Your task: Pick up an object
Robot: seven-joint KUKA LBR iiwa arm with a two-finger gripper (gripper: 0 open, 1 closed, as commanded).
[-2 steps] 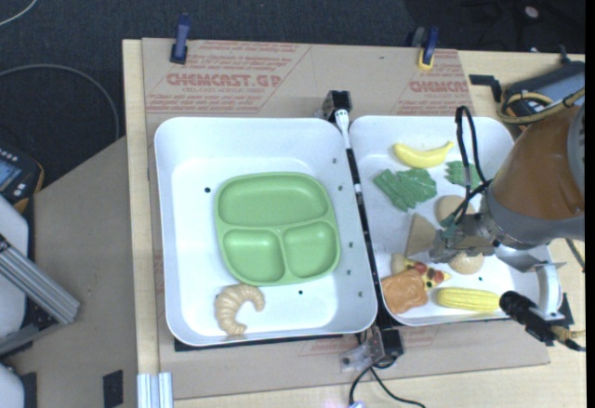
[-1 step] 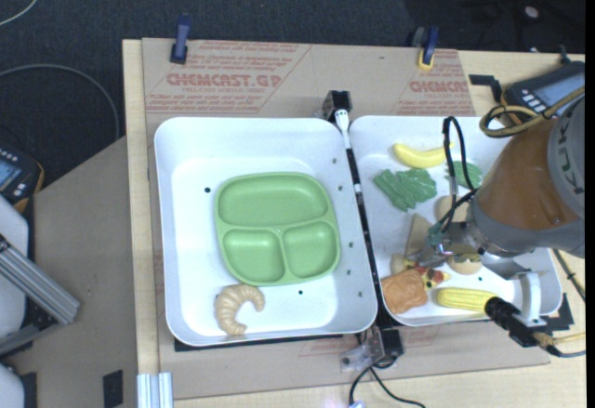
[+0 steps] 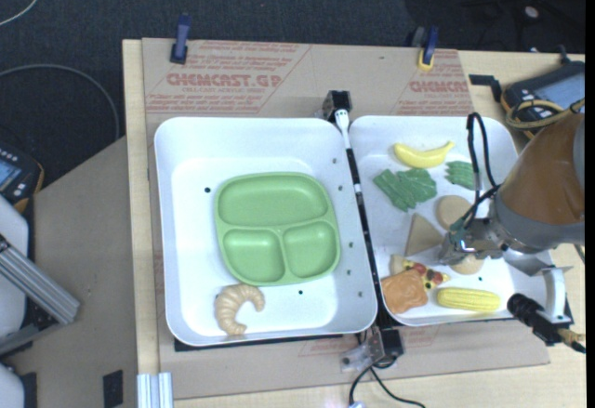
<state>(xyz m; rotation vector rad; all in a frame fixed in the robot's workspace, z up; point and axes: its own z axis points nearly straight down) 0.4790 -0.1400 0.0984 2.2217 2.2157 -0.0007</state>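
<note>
My gripper (image 3: 458, 249) hangs low over the right bin (image 3: 372, 138), just right of a tan wedge (image 3: 421, 234) and below a beige round piece (image 3: 452, 209). Nothing shows between its fingers. Below it lie a yellow corn cob (image 3: 469, 299) and an orange-brown chicken piece (image 3: 404, 290). Farther back in that bin are a yellow banana (image 3: 421, 153) and two green leafy pieces (image 3: 405, 186) (image 3: 460, 175). The arm's orange band (image 3: 553, 176) hides the bin's right side.
The left bin (image 3: 177, 211) holds a green divided plate (image 3: 276, 227) and a tan croissant (image 3: 238, 306) at its front. A black divider bar (image 3: 353, 188) runs between the bins. Cardboard and blue clamps lie behind.
</note>
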